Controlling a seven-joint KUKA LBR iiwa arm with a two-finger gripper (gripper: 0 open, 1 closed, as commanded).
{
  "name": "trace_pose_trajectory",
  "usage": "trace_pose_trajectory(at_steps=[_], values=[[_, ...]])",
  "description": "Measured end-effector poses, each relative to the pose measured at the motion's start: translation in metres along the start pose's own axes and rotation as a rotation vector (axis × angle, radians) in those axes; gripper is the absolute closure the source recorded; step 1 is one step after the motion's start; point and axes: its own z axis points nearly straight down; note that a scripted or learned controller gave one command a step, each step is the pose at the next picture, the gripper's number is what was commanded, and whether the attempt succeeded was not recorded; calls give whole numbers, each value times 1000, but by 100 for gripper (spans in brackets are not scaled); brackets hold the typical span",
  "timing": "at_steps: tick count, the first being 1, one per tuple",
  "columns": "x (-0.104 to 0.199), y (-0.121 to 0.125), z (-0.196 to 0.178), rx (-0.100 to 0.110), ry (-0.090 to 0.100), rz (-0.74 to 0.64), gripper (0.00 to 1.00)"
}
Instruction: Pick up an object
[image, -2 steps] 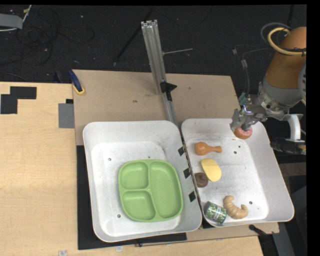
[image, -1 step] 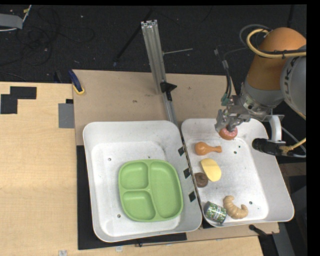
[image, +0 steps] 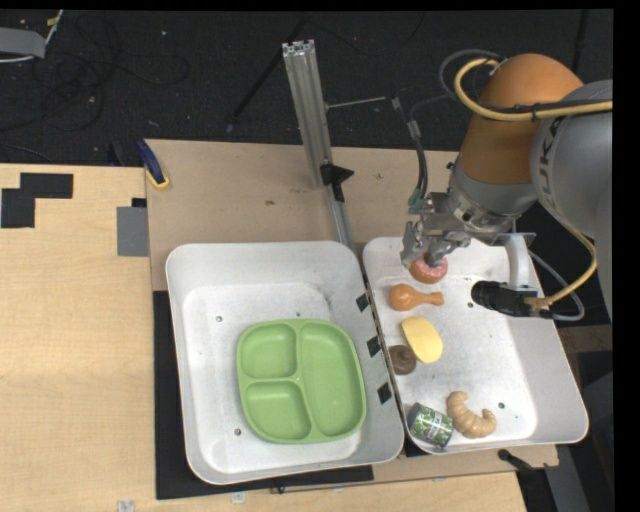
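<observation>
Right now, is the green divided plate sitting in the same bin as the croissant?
No, the green divided plate lies in the left bin, while the croissant lies in the right bin.

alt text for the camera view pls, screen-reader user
A grey robot arm reaches in from the right, its gripper down over a pink ring-shaped toy at the far end of the right bin. That bin also holds an orange drumstick toy, yellow piece, croissant and green can; the left bin holds a green divided plate.
</observation>
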Motion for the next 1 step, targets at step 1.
trace_pose_trajectory(at_steps=[1], values=[[62,-7,1,2,0,-1,100]])
